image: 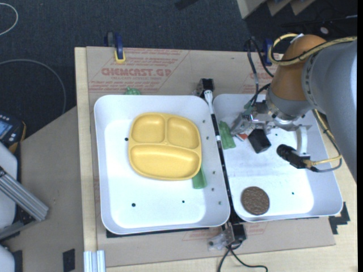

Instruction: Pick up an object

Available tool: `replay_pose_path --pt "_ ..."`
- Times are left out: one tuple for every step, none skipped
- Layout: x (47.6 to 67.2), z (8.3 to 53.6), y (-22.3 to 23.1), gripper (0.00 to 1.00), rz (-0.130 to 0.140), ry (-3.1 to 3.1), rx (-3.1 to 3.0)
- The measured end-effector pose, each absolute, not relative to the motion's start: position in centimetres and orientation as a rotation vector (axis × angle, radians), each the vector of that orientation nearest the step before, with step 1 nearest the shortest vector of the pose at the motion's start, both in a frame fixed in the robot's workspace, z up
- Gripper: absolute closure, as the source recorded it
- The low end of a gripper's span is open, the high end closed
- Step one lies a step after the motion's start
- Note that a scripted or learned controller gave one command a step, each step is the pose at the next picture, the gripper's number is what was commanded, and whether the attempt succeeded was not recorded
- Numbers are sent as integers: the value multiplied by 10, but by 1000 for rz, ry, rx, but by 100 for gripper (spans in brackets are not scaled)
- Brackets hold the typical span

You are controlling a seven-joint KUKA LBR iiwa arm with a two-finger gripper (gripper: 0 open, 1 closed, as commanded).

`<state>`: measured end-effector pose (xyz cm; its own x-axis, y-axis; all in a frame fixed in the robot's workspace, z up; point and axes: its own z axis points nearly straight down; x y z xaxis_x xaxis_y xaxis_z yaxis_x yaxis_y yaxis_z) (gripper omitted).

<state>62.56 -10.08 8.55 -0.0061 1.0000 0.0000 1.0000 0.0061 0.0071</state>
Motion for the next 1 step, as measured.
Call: replay_pose_path --pt "623 96 -104 100 3 2221 2217"
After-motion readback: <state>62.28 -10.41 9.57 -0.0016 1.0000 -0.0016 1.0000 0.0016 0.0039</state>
